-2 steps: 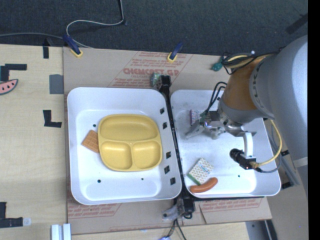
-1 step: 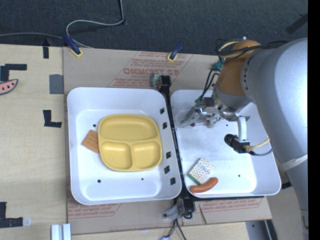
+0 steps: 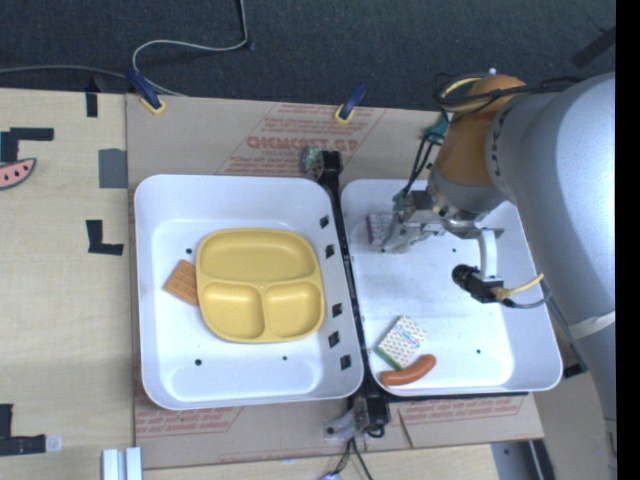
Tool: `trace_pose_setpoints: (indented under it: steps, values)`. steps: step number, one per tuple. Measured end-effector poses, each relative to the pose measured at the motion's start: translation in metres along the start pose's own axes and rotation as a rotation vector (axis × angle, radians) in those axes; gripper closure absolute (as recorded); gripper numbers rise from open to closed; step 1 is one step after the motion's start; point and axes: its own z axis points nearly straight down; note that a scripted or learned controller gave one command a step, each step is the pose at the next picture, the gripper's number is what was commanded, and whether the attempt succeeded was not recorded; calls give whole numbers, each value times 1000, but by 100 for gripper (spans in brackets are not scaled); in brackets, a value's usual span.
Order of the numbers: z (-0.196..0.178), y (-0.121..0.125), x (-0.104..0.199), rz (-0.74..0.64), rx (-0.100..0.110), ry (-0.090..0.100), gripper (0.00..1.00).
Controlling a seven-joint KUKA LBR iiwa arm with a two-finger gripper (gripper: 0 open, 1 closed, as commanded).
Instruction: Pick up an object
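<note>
In the right bin (image 3: 520,368) my gripper (image 3: 398,238) hangs low over the far left corner, below the orange wrist band (image 3: 470,148). A small purplish striped object (image 3: 375,230) lies right beside the gripper's left side, close to the bin wall; whether they touch I cannot tell. Near the front of the same bin lie a small checked packet (image 3: 402,339) and an orange-red sausage (image 3: 408,370), side by side and well away from the gripper.
The left bin (image 3: 160,368) holds a yellow divided plate (image 3: 262,283) with a brown cracker (image 3: 182,283) tucked under its left edge. A black divider (image 3: 338,268) runs between the bins. A black cable fitting (image 3: 478,283) hangs from the arm over the right bin.
</note>
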Motion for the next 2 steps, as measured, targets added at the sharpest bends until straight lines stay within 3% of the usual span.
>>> trace_pose_setpoints:
  steps: [1, 2]
  values:
    - [1, -1, 0, 1, 4, 0, 0]
    - [-9, -1, 0, 0, 2, 0, 100]
